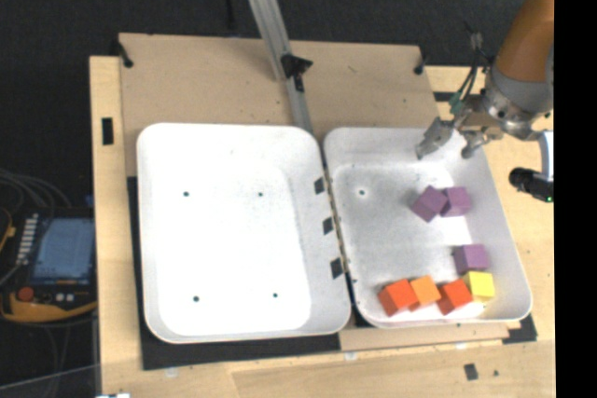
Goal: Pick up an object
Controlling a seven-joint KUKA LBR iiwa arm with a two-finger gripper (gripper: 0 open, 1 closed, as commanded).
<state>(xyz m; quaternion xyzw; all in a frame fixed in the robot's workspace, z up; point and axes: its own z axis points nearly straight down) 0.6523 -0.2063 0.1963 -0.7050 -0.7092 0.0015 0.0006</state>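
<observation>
My gripper (pixel 451 144) hangs over the far right part of the right bin (pixel 373 158), open, with nothing between its two fingers. Below it in the bin lie two purple blocks (pixel 441 201) touching each other. Another purple block (pixel 471 256) sits near the right wall, with a yellow block (pixel 480 284) just in front of it. Along the front wall stand several orange and red blocks (pixel 424 294) in a row.
The left bin (pixel 229 228) sits beside the right one, joined by dark clips. A slanted metal rail (pixel 270 23) rises from the back of the bench. A blue-screened pendant (pixel 61 252) lies off the bench at the left.
</observation>
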